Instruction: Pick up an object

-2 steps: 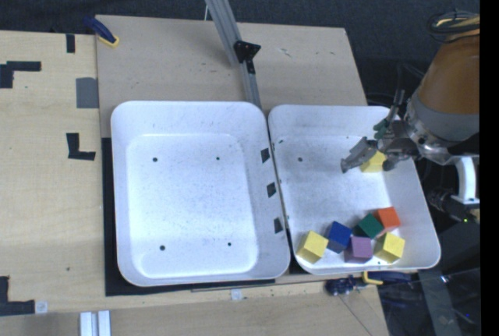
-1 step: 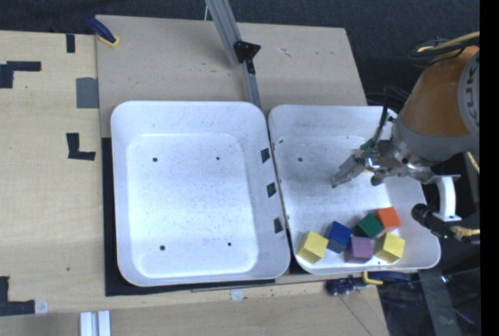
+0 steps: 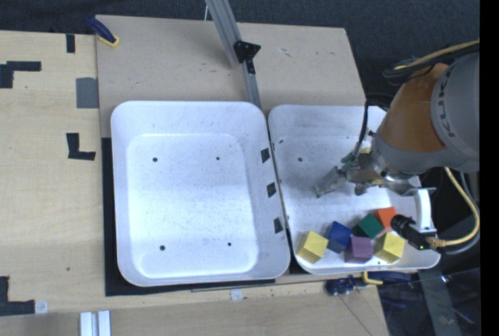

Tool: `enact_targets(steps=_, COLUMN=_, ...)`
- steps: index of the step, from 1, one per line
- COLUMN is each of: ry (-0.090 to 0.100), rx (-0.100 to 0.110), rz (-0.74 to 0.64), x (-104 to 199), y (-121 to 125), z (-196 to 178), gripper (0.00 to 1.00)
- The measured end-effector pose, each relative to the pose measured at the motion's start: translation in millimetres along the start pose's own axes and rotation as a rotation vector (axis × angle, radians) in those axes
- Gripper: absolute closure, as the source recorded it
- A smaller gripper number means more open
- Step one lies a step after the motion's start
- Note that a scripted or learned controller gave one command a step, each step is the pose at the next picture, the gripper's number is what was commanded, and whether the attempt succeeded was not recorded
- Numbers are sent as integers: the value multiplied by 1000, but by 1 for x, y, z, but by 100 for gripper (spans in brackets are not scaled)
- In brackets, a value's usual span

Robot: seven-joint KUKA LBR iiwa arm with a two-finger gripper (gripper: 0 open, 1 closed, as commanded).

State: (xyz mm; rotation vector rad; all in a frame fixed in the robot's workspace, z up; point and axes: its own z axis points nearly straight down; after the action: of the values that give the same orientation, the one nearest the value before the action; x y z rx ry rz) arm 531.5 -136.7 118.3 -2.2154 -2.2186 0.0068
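Note:
Several small blocks lie clustered in the near part of the right bin (image 3: 312, 132): a yellow block (image 3: 313, 246), a blue block (image 3: 338, 236), a purple block (image 3: 360, 248), a green block (image 3: 369, 226), an orange block (image 3: 385, 216) and a second yellow block (image 3: 391, 247). My gripper (image 3: 331, 182) hangs low over the middle of the right bin, above and to the left of the cluster and apart from every block. I see no block at its tip.
The left bin (image 3: 187, 112) sits beside the right one, their rims meeting at the centre. A slanted metal pole (image 3: 222, 7) crosses the bench behind the bins. The arm's grey and orange body (image 3: 425, 124) overhangs the right bin's right side, with cables trailing.

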Motion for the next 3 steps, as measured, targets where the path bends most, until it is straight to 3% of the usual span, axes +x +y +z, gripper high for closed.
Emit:
enact_targets(steps=1, ry=-1, rx=-4, rz=0, x=-1, y=1, z=-13, gripper=100)
enact_targets(steps=3, ry=-3, rx=-11, rz=0, x=2, y=-4, z=-112, gripper=100)
